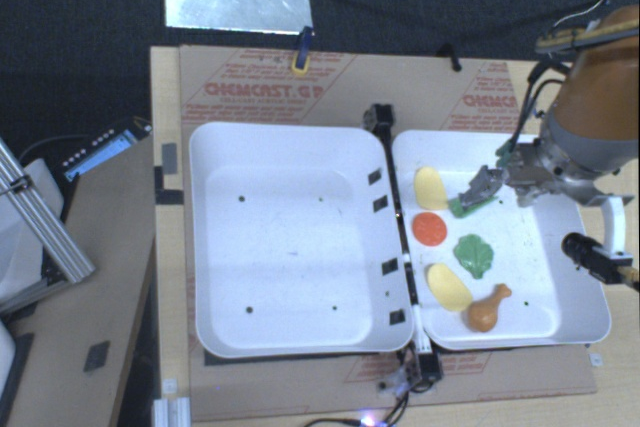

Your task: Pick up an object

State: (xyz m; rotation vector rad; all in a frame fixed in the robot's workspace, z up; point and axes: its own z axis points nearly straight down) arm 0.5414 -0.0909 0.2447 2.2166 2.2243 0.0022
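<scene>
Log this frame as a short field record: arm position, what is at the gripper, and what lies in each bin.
arm: reaching in from the right, over the right bin
gripper: gripper low over the right bin's upper part, at the green piece
hold: cannot tell whether the green piece is between the fingers
right bin contents: yellow piece, red disc, green leafy item, second yellow piece, brown drumstick
left bin: left bin, white, beside the right bin
</scene>
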